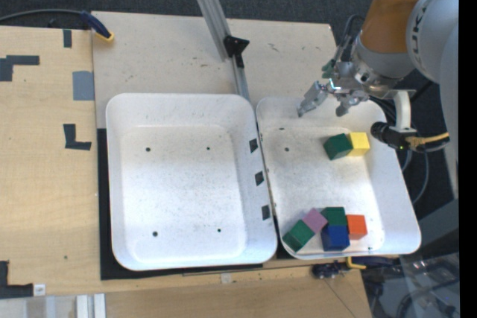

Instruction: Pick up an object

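My gripper [325,107] hangs over the far edge of the right bin [298,175], open, with nothing between its fingers. A green block [337,146] and a yellow block [359,142] lie touching each other below and to the right of it. At the bin's near edge sits a cluster: a green block [299,234], a purple block [315,220], a dark green block [333,216], a blue block [335,237] and an orange block [356,226].
The left bin [179,175] sits beside the right one. A slanted metal rail [216,18] with a black clamp runs down to the bins' far edge. A black cable [406,136] loops at the right rim.
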`<state>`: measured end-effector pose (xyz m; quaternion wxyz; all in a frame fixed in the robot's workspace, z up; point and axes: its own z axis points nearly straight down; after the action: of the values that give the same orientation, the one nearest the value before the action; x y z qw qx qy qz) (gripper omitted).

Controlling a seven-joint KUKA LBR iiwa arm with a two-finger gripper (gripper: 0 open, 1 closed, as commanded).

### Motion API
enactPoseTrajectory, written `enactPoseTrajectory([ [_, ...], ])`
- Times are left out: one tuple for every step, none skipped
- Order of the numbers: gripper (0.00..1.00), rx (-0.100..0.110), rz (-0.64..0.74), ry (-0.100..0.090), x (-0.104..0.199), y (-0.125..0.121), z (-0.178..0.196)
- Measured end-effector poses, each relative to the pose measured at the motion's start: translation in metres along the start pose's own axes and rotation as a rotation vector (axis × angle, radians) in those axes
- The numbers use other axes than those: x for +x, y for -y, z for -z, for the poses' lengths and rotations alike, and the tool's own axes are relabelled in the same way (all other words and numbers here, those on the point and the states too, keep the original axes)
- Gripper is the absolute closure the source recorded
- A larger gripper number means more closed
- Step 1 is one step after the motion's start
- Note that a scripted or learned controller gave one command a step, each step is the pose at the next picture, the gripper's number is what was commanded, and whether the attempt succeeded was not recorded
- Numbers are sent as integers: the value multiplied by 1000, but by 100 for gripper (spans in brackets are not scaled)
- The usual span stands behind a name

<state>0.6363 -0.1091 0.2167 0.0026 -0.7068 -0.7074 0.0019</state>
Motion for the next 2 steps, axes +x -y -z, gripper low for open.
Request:
enactPoseTrajectory([
  [0, -5, 1, 1, 0, -1, 3],
  [0, 1, 1, 1, 10, 3, -54],
])
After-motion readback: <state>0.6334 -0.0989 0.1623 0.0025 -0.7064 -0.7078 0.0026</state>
